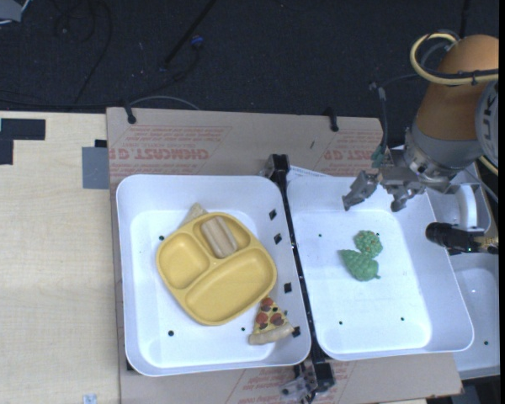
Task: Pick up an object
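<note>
The gripper (379,194), fingers spread and holding nothing, hangs in the frame's upper right over the right bin (404,331), above the green broccoli toy (362,255); at centre-left, the left bin (143,225) holds a yellow divided plate (215,280) and a pizza slice toy (270,323).

Both white bins (143,225) look like smooth, slightly glossy plastic. The yellow divided plate (194,284) inside the left bin is matt plastic. Under the bins lies brown printed cardboard (236,137); left of it, pale wood-grain bench (42,259).
</note>
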